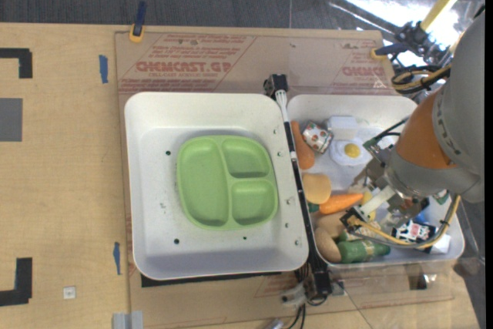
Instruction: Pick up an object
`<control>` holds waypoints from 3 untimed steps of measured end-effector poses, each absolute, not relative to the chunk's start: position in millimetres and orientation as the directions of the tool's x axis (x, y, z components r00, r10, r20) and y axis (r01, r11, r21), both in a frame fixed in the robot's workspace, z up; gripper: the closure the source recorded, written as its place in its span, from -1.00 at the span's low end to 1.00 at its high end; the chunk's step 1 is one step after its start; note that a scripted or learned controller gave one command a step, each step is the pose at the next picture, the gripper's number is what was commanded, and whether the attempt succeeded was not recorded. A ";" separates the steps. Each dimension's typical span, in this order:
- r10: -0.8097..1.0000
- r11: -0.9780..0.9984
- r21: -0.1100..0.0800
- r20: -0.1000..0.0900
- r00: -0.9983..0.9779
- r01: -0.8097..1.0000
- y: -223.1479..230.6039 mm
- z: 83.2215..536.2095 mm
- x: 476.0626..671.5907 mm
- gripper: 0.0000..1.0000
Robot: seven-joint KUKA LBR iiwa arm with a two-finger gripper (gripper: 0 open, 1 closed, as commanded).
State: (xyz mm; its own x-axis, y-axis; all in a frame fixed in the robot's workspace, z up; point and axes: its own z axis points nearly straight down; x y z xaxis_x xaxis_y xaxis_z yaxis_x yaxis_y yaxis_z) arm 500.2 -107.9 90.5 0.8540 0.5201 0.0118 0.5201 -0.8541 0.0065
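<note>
Over the right bin (454, 243) the gripper (379, 204) sits low among toy food beside the carrot (341, 203), can't tell its grip state, nothing visibly lifted, so pick looks undone; green plate (227, 182) fills left bin (146, 166).

Grey arm (462, 119) entering from the right edge, angled down and leftward. Orange band (420, 139) just above the wrist, up and right of the gripper. Grey wrist housing below the band, tilted toward lower left. Gripper (385, 208) at the low end of the arm, pointing down, partly wrapped in cables and wires hanging around its base. Finger spacing hidden by clutter and wrist bulk. Yellow cable running up and right, well above the gripper.
</note>
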 end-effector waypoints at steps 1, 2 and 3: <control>0.282 -0.960 0.008 0.014 0.959 0.282 -100.9 90.6 485.2 -1.00; 0.286 -0.958 0.006 0.007 0.958 0.286 -101.3 100.7 483.7 1.00; 0.288 -0.958 -0.004 0.002 0.958 0.288 -70.9 243.7 549.7 1.00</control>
State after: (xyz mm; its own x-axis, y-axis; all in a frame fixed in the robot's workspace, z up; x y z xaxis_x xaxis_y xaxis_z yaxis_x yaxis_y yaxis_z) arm 549.7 -70.9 243.7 0.9577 0.2879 0.0016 0.2879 -0.9576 -0.0045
